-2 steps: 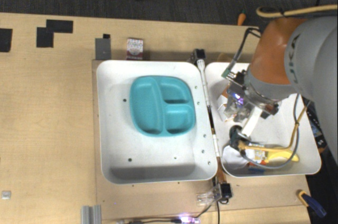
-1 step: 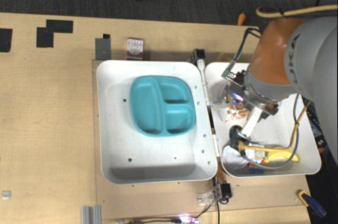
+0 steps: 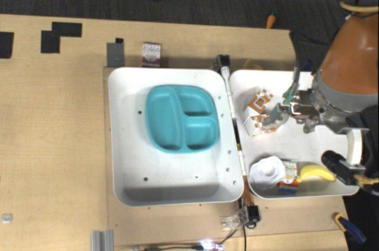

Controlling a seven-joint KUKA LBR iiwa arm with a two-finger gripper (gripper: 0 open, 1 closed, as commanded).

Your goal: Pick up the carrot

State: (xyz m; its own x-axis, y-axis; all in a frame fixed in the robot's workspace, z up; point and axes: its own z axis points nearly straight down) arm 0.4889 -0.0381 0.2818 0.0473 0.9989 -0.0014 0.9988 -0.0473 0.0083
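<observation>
The grey arm with the orange band (image 3: 349, 66) reaches over the right white shallow bin (image 3: 331, 137) at the frame's right. Its gripper (image 3: 278, 116) hangs over a white-and-brown wrapped packet (image 3: 257, 110); whether its fingers are spread, I cannot tell. A small orange piece (image 3: 288, 189), probably the carrot, lies at the bin's lower edge beside the yellow banana (image 3: 315, 173), not yet picked.

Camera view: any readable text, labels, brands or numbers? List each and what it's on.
None can be read.
Small tag on the bench behind the left bin: printed pattern, too blurred.
White-and-brown carton in the right bin: markings, illegible.
Packet beside the banana: print too small.
</observation>
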